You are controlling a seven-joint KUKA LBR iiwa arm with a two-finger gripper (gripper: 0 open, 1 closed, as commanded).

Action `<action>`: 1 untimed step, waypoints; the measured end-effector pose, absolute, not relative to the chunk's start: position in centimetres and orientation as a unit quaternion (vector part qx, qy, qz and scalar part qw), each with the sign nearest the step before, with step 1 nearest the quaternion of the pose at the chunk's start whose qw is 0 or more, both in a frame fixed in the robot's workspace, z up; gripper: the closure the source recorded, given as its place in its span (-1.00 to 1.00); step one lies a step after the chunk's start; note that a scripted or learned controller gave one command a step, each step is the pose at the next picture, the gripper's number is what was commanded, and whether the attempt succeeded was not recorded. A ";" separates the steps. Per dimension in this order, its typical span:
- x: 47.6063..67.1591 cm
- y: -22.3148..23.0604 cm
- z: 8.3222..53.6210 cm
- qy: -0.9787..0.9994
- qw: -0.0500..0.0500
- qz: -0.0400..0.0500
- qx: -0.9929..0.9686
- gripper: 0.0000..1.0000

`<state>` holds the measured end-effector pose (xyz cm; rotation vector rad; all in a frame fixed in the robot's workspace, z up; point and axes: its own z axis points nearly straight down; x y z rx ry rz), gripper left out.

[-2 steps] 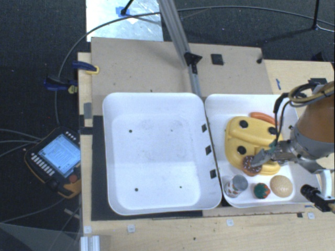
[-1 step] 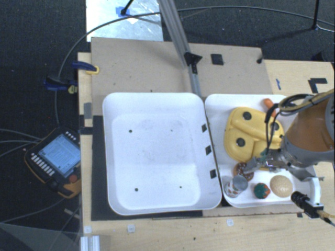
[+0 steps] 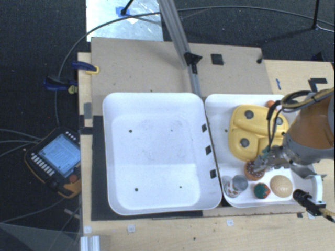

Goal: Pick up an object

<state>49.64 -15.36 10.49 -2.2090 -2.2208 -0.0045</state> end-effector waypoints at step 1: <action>49.9 -14.6 15.1 -0.709 -0.002 -0.002 -0.705 1.00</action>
